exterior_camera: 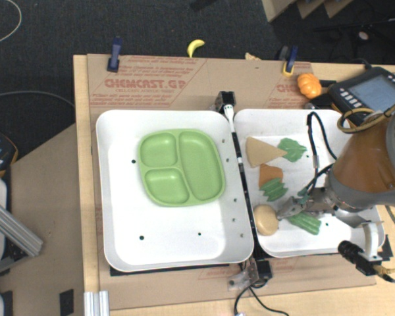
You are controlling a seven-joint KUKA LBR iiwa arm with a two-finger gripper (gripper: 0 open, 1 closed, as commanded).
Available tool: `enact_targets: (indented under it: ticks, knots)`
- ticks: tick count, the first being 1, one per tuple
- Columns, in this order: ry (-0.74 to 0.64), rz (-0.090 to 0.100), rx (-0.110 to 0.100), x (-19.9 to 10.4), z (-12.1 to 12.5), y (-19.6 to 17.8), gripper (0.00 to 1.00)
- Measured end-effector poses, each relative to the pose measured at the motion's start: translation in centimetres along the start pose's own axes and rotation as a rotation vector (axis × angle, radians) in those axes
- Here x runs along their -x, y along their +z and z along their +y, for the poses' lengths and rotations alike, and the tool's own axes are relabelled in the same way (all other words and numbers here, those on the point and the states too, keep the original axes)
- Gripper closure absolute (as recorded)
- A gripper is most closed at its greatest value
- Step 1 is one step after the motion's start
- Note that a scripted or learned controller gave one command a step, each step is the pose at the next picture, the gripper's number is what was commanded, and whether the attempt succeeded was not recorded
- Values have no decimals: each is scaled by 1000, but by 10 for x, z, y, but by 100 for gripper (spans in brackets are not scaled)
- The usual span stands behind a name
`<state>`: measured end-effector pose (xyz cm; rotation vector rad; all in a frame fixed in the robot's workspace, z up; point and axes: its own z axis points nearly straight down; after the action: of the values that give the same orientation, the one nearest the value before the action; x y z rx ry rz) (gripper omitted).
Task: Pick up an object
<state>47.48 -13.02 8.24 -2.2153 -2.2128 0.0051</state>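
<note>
The gripper [295,208] is low inside the right-hand bin [329,245], reaching in from the right, its metal fingers [288,210] pointing left toward a beige rounded piece; whether those fingers are spread or closed cannot be told from this angle, and nothing is seen between them. The beige rounded piece [266,220] lies just beside the fingertips, near the bin's left wall, its long axis running roughly up and down the view. Just below the gripper lies a green piece [305,224], elongated, its long axis slanting from upper left to lower right. Just above the fingers sits a smaller green leafy piece [274,189], slanted the same way, and touching it from above is an orange-brown block [270,174]. Farther up the bin a tan wedge [263,151] points its narrow end to the right, toward another green leafy piece [292,149] that touches its tip. The left-hand bin [118,196] holds a light green divided plate [182,167], with three compartments, set toward the bin's upper middle. Beyond the bins, on the cardboard sheet [151,81], an orange toy [309,84] rests near a blue clamp [289,59].
</note>
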Motion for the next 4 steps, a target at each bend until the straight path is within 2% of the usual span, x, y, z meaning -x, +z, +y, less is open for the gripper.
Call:
enact_targets:
  ticks: [1, 2, 3, 4]
  knots:
    - [-3, -10, 19, 35, 74, -35, 0]
    - [-2, -1, 3, -8, 26, 0, 0]
    - [-5, -6, 12, -40, 47, -2, 0]
    - [-12, -3, 26, -113, 100, -110, 0]
